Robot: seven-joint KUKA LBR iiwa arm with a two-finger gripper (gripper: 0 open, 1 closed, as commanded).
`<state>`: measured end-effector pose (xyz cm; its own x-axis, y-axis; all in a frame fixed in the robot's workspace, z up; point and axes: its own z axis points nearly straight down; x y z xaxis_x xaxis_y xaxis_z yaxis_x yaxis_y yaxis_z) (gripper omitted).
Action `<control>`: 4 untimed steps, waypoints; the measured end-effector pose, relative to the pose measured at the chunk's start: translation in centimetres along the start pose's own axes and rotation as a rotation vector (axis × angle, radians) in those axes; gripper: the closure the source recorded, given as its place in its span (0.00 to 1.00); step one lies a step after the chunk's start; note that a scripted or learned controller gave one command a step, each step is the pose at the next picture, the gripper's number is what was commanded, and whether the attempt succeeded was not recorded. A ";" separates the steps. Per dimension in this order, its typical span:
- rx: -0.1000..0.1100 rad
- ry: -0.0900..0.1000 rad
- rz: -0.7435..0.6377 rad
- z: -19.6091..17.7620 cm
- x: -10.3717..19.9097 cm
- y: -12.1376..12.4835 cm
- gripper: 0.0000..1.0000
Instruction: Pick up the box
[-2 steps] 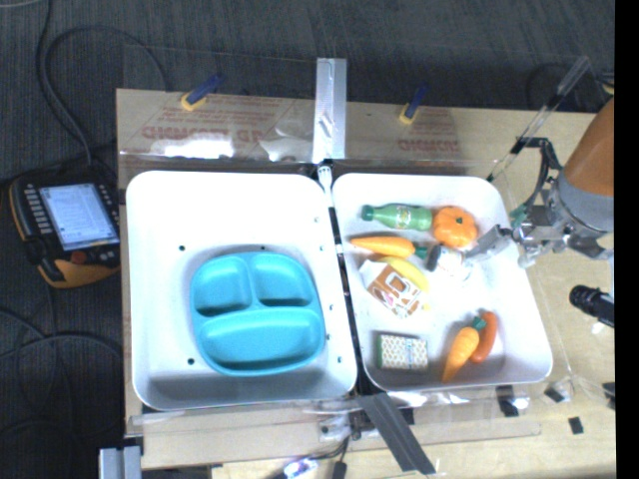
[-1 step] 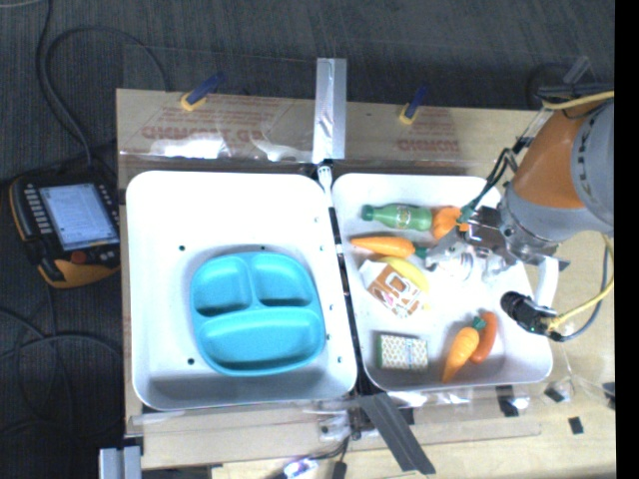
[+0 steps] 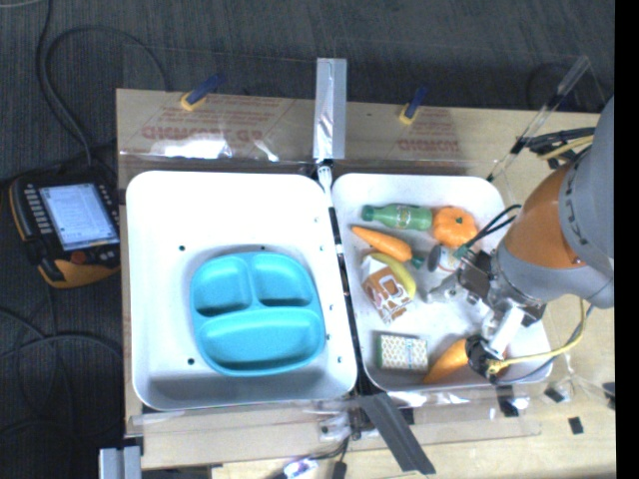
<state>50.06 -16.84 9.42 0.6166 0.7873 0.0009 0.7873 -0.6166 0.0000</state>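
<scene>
No legible txt anywhere. Red print on the clear sheet (image 3: 250, 128) at top of frame is too blurred; pendant screen (image 3: 75, 216) at left and the box (image 3: 402, 351) print unreadable too.

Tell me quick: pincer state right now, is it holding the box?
Pincer: low in the right bin, among the items; open or closed cannot be told. No grasp is visible; the box lies apart, near the bin's front wall.
</scene>
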 end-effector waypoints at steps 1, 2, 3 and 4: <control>0.003 -0.001 -0.001 -0.8 0.0 0.0 1.00; 0.003 -0.002 -0.344 -7.9 1.1 2.7 1.00; 0.003 -0.004 -0.437 -2.3 2.7 6.8 1.00; 0.001 -0.006 -0.562 -0.3 4.4 9.2 1.00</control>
<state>59.97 -19.05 9.75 0.1022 0.9948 -0.0042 0.9948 -0.1022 -0.0025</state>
